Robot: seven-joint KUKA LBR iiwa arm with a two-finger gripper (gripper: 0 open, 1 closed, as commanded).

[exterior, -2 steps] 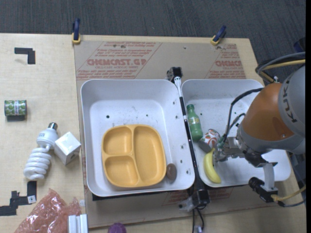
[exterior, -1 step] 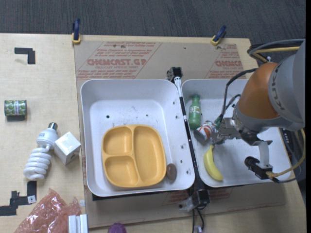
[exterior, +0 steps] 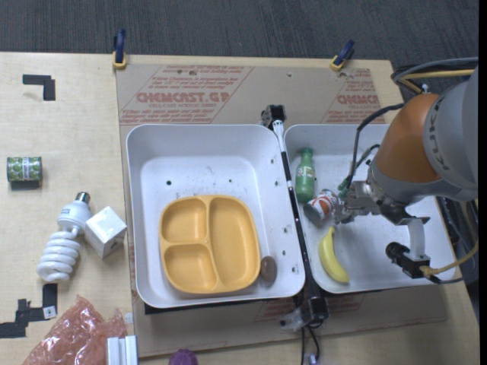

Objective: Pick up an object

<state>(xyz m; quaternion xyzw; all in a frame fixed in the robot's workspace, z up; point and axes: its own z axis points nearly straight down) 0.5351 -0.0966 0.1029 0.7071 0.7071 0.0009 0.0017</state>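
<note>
In the right bin (exterior: 380, 280) a green bottle (exterior: 304, 173) lies by the left wall. Just below it a small red and white can (exterior: 319, 206) lies on its side. A banana (exterior: 332, 257) rests near the front wall. My gripper (exterior: 344, 204) hangs low over the bin, right beside the can on its right, with the grey and orange arm (exterior: 415, 150) behind it. Nothing visibly sits in its grip.
The left bin (exterior: 152, 150) holds a yellow divided plate (exterior: 209, 243) and a small brown lump (exterior: 268, 268) by its front right corner. On the bench to the left lie a light bulb (exterior: 62, 242), a white cube (exterior: 105, 231), a green can (exterior: 24, 170) and a red mesh bag (exterior: 72, 333).
</note>
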